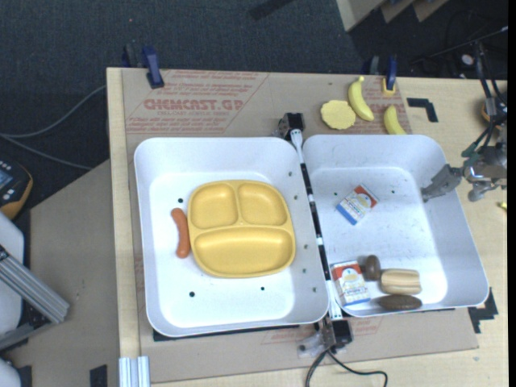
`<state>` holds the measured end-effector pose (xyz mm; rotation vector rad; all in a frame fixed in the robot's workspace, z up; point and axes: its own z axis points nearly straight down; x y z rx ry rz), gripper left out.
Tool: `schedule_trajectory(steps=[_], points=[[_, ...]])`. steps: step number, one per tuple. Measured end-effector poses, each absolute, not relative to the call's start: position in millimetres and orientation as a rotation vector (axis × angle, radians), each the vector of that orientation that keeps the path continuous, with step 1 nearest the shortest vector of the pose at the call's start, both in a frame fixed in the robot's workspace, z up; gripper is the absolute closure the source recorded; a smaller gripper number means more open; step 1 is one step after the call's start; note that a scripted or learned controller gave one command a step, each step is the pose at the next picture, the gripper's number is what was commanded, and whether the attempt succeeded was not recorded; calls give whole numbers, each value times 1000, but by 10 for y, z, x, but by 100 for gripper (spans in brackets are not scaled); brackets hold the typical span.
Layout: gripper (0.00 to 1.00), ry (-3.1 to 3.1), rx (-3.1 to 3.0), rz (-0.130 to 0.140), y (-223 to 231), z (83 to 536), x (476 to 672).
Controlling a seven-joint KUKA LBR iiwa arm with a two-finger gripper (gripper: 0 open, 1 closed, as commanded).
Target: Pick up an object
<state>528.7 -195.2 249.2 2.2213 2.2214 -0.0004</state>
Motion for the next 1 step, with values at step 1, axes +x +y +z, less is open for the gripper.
schedule_trajectory(steps=[1], points=[[0,2231,2221,-3,-1731,1205,5746]])
